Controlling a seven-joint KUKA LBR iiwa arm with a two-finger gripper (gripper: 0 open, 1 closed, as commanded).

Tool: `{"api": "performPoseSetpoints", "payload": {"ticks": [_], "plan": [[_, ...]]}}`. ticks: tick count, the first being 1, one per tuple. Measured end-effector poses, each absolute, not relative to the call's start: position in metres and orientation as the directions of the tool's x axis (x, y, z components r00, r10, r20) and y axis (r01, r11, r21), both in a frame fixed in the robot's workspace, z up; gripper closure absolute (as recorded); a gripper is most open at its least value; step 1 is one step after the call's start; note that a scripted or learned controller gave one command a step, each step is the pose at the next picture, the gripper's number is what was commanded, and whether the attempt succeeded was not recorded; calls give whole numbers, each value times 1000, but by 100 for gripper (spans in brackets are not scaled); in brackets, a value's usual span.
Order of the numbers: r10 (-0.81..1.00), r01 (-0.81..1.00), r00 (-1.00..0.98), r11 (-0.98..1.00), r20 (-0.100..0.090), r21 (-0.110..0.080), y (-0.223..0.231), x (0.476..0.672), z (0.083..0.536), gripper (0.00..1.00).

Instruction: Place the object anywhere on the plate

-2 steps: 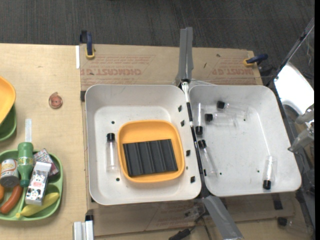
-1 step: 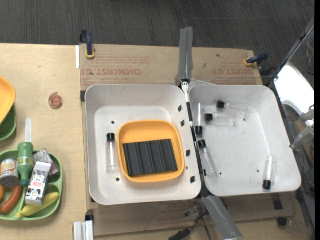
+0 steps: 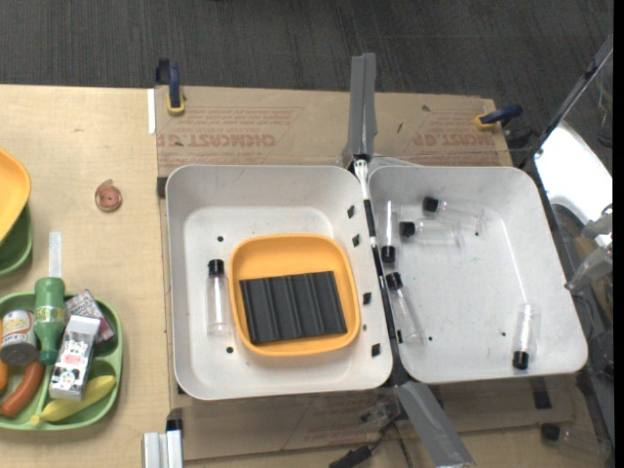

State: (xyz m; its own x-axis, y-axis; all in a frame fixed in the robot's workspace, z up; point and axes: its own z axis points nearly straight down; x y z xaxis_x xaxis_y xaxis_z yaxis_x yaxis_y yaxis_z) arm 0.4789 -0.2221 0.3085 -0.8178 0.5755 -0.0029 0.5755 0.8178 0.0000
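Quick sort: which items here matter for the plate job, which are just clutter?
Job:
orange plate in the left bin
black grooved block lying on it

Lying about:
clear vial beside the plate
vials in the right bin
green tray of toy food on the bench

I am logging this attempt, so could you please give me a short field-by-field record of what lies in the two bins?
left bin: shallow white bin holding a square orange plate
on plate: ridged black rectangular block, lying flat in the middle
beside plate: clear plastic vial with black cap, on the bin floor at the plate's left, off the plate
right bin: shallow white bin with several clear black-capped vials scattered
task state: loose vial not yet on the plate
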Motion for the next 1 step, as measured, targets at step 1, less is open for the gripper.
{"api": "performPoseSetpoints", "payload": {"ticks": [1], "plan": [[614, 614, -789, 789, -1, 0, -222, 479, 276, 0]]}}
